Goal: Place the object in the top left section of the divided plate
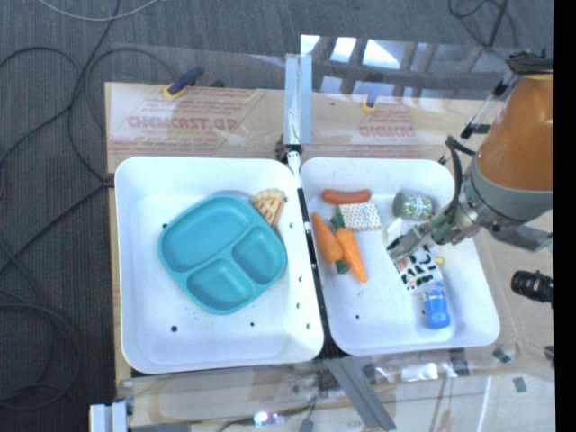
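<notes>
Over the right bin, the gripper hung low above a black-and-white spotted item; whether its fingers were spread or pressed together could not be told.

The teal divided plate lay in the left bin, a waffle-like piece at its upper right rim. The right bin held a sausage, two carrots, a patterned block, a green ball and a blue bottle.
</notes>
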{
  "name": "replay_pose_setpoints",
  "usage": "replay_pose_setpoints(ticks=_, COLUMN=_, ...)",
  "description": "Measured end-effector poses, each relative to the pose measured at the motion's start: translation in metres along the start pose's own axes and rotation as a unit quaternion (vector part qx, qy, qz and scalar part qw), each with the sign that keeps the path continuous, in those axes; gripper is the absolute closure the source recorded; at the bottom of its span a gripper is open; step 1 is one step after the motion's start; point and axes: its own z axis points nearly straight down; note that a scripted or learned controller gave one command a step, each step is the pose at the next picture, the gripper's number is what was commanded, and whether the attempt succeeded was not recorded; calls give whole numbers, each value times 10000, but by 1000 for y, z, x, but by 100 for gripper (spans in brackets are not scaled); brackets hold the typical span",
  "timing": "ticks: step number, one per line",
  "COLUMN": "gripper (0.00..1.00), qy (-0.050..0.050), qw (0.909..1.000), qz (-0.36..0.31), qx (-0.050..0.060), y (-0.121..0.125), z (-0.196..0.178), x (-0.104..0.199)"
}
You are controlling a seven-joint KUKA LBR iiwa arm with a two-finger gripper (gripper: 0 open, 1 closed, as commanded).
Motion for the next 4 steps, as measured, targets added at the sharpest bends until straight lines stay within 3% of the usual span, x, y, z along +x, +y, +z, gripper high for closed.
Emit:
replay_pose_setpoints(ticks=1, gripper=100, qy=10, qw=9913, qz=-1318, qx=-4, y=5, z=22, x=-24)
replay_pose_setpoints(ticks=2, gripper=100, qy=17, qw=9799, qz=-1995, qx=-9, y=34, z=50, x=31)
replay_pose_setpoints(ticks=3, gripper=100, qy=2, qw=9590, qz=-2833, qx=-15, y=88, z=18, x=32)
replay_pose_setpoints(ticks=4, gripper=100, qy=21, qw=8654, qz=-5011, qx=-26, y=117, z=85, x=85)
